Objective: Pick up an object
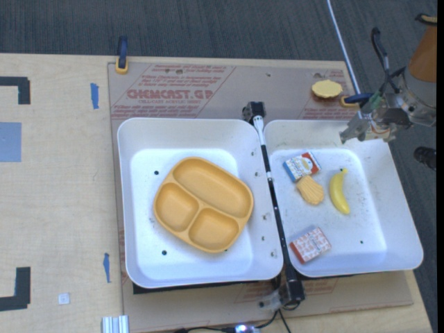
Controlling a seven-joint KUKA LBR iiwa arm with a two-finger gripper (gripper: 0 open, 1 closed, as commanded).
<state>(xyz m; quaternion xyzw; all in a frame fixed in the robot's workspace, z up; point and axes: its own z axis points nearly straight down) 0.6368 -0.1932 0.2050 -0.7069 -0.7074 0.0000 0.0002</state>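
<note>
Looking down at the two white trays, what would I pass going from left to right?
Yellow divided plate in the left tray → red and white packet → corn cob → banana in the right tray → the robot's gripper above its far right corner.

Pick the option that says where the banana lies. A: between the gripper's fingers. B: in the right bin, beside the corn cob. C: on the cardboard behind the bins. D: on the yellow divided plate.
B: the banana lies on the floor of the right bin, just right of the corn cob.
</note>
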